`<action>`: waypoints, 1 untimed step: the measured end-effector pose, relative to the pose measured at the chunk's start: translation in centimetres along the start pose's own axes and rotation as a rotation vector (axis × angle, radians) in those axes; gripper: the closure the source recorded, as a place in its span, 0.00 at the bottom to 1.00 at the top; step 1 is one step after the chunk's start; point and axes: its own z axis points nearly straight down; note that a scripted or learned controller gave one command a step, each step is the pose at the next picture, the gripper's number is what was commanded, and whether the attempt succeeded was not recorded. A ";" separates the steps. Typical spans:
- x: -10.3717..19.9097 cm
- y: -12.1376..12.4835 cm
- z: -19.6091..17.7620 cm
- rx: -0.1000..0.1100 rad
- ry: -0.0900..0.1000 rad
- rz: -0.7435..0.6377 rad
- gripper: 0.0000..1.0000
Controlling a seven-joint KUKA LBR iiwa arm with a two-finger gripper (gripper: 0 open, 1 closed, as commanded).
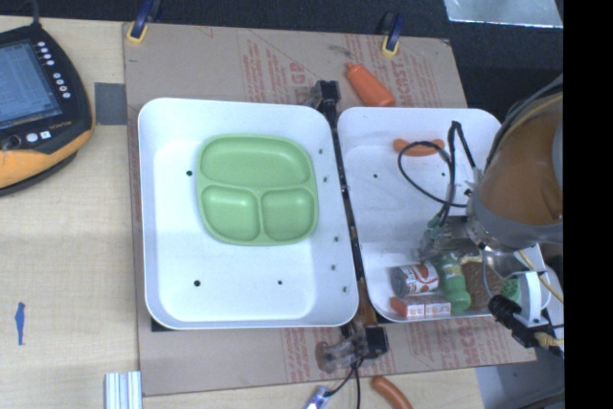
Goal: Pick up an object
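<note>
A: Small can (418, 280), where is it?
B: Right bin's (383, 206) near edge, beside a green object (454, 285).
A: And the pincer (446, 238)?
B: Just above them; its jaws' state I cannot tell.
A: Farther back?
B: Green divided plate (257, 189), left bin (172, 254).

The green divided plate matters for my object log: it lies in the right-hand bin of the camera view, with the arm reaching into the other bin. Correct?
Not quite. The camera view shows the green divided plate in the left bin, and the arm reaches into the right bin.
</note>
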 end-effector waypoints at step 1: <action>0.0 0.0 0.0 0.000 0.000 0.000 0.00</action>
